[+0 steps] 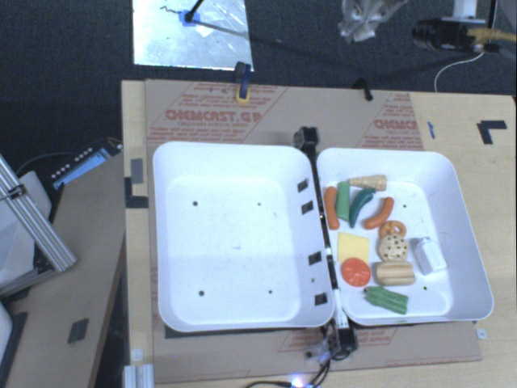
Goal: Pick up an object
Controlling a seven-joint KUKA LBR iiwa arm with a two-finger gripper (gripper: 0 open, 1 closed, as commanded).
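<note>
Above the bench (202,111), at the camera view's top edge, your gripper (365,24) hangs well clear of both bins; whether it is released or clenched cannot be told, and nothing is seen in it. All candidate objects crowd the right bin (464,217): tomato (355,272), cheese slice (353,246), sausage (378,212). Their tight packing makes the outlying white block (429,256) likely the easier pick.

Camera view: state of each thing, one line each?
gripper: raised beyond the bench's far edge, holding nothing.
right bin: holds all the toy food.
left bin: no items in it.
tomato: resting beside the cheese slice.
green pepper: lying flat by the carrot.
</note>
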